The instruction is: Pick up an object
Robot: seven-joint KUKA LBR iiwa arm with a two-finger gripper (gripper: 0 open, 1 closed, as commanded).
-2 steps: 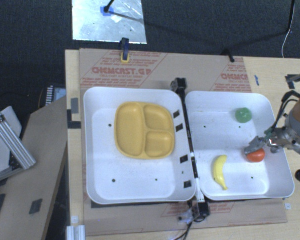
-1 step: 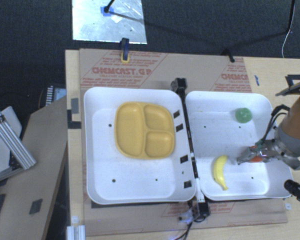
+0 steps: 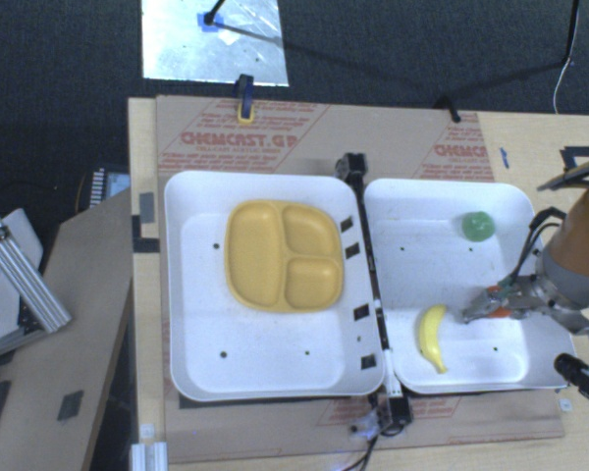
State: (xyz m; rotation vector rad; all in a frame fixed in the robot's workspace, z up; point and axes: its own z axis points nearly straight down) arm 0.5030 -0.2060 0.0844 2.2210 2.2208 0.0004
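Observation:
A yellow banana (image 3: 432, 337) lies in the right bin (image 3: 412, 214), near its front edge. A small green ball (image 3: 477, 226) rests toward the back right of the same bin. My gripper (image 3: 476, 309) reaches in from the right, low over the bin floor, its tip just right of the banana's upper end. Nothing shows between its fingers. A yellow divided plate (image 3: 282, 255) sits in the left bin (image 3: 191, 292).
The two white bins stand side by side on a cardboard sheet (image 3: 304, 135), split by a black divider (image 3: 366, 263). The arm's orange and grey wrist (image 3: 579, 253) hangs over the right bin's right edge. A shiny metal sheet (image 3: 214, 27) lies beyond the bench.

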